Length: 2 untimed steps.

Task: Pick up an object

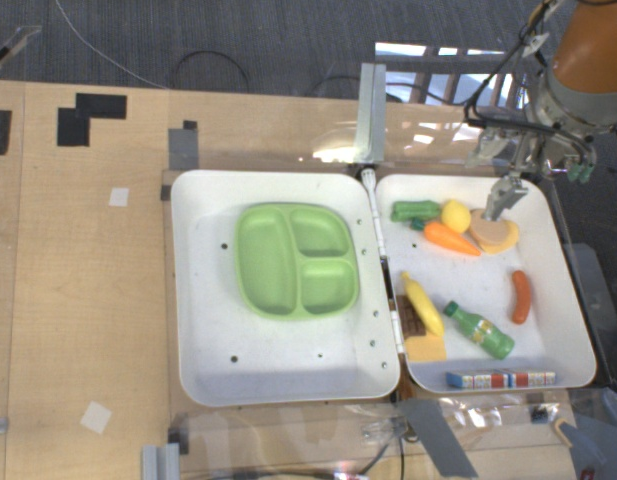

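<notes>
The pincer (500, 200) hangs low over the far corner of the right bin (578, 313), and its tip comes down right at the top edge of a flat tan piece that looks like a slice of bread (496, 234). So the nearest thing to pick lies just below the tip, toward six o'clock, so close that the two may be touching, though I can't be sure from here. The bread slice lies flat, with its long side running from nine to three o'clock. Just beside it at nine o'clock sits a small lemon (455, 215), and an orange carrot (451, 238) pokes out from under that way too, its thin end pointing to three. A dark green vegetable (416, 210) lies a bit further toward nine. I think a short drop straight down would land on the bread, but the lemon and carrot crowd in close, so a wide grab might bump them. The pincer looks thin and grey from up here and I cannot tell if its two sides are spread apart or pressed together; I see nothing held in it. Further off, toward six o'clock, lie a red sausage (521, 296), a green bottle (480, 330) and a banana (422, 306). The left bin (203, 368) holds a green divided plate (294, 260).
</notes>
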{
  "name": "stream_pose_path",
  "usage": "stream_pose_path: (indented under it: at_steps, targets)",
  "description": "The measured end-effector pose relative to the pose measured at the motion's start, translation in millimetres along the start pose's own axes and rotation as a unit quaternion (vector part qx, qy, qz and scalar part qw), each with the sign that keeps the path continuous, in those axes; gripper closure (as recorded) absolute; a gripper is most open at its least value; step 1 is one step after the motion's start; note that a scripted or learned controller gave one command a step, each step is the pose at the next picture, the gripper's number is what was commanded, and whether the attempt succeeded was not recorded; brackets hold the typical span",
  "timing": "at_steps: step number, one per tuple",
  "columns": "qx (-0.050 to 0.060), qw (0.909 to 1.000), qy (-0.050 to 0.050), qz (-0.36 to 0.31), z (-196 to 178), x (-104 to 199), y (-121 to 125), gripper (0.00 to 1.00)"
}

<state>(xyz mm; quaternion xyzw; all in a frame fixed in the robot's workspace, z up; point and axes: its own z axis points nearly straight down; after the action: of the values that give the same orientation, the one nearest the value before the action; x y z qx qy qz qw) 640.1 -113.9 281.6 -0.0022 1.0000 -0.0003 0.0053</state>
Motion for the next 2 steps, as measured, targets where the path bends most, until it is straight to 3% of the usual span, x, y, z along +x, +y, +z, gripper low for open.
stream_pose_path:
  at_steps: [1, 2]
  targets:
    - [-0.001, 0.9986, 0.005, -0.053, 111.2, 76.8, 17.3, 0.0]
    - [0.001, 0.9874, -0.004, -0.158, 188.8, 100.7, 29.2, 0.0]
